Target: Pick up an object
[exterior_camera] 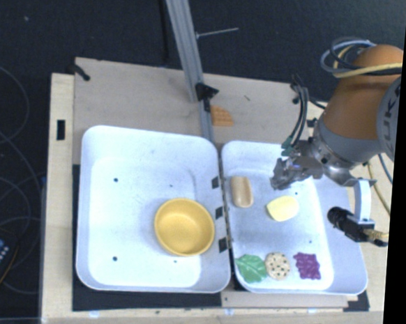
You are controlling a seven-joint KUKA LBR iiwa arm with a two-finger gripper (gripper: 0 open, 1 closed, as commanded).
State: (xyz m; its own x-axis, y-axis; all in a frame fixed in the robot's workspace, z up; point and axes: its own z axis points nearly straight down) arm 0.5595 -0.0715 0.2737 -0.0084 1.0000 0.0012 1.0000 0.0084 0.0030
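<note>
The right bin holds a tan bread-like roll near its left wall, a pale yellow wedge in the middle, and along the front a green leaf piece, a speckled cookie and a purple grape bunch. My gripper hangs over the right bin's back half, just above and behind the yellow wedge. Nothing shows between its tips from this angle. A yellow bowl sits in the left bin toward its front right.
A grey metal post slants down to the seam between the bins. A small orange item lies on the bench behind the bins. Cables and a black clamp hang at the right bin's right side.
</note>
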